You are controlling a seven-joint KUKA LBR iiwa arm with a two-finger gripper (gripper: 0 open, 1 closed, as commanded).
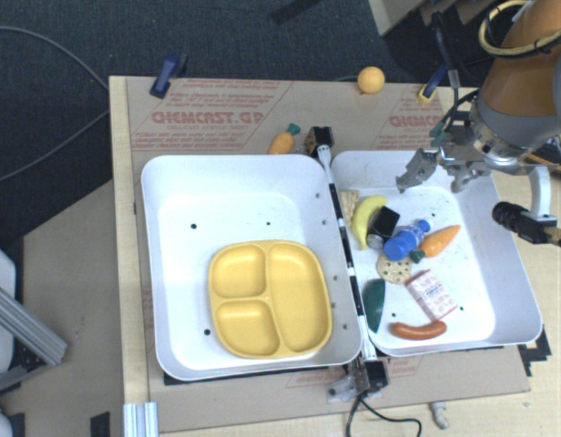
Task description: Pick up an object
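The right bin (pixel 513 285) holds a yellow banana (pixel 364 215), a black block (pixel 384 221), a blue bottle (pixel 405 240), an orange carrot (pixel 441 238), a round cracker (pixel 392 269), a dark green pickle-like piece (pixel 373 303), a red-and-white packet (pixel 433 294) and a red sausage (pixel 419 330). My gripper (pixel 439 174) hangs over the bin's far edge, above and beyond the carrot. Its fingers are spread open with nothing between them.
The left bin (pixel 171 244) carries a yellow divided plate (pixel 269 297). On the bench beyond the bins lie an orange ball (pixel 372 80), a small orange toy (pixel 282 142) and a blue clip (pixel 168 74). A black clamp (pixel 321 139) sits where the bins meet.
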